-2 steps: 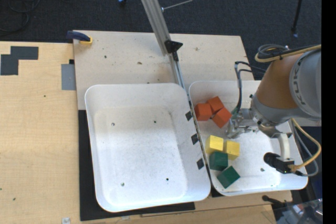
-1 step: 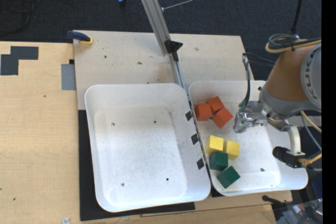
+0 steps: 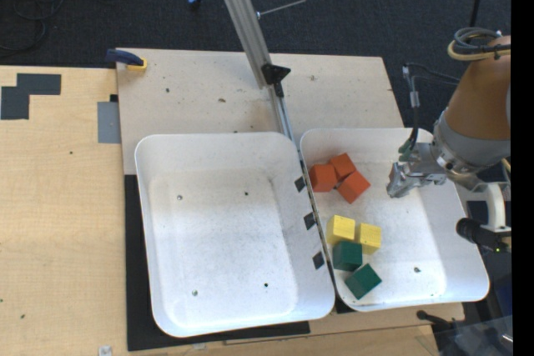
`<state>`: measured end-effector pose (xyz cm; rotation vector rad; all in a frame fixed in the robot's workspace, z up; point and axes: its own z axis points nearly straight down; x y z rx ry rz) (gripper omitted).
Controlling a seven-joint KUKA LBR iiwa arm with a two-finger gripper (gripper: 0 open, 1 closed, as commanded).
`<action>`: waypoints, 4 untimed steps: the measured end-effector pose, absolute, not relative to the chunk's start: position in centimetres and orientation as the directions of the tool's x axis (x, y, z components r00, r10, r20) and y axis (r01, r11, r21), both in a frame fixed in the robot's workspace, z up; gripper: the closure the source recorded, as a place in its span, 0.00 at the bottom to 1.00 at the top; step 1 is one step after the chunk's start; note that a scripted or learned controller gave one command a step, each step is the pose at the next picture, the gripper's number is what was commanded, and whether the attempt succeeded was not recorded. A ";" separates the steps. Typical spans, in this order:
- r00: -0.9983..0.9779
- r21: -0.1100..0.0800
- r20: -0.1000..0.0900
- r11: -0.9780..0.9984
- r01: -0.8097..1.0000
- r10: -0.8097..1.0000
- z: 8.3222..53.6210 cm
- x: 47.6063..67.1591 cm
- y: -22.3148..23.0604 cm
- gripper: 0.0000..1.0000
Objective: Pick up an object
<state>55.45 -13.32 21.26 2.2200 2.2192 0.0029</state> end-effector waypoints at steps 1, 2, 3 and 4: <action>0.001 -0.004 0.001 -0.001 1.000 1.000 20.1 55.4 -13.3 1.00; -0.005 -0.003 0.004 0.005 1.000 1.000 21.3 54.9 -7.4 1.00; -0.003 -0.004 0.003 0.003 1.000 1.000 21.8 54.7 -3.0 1.00; -0.005 -0.004 0.003 0.005 1.000 1.000 23.0 53.5 2.3 1.00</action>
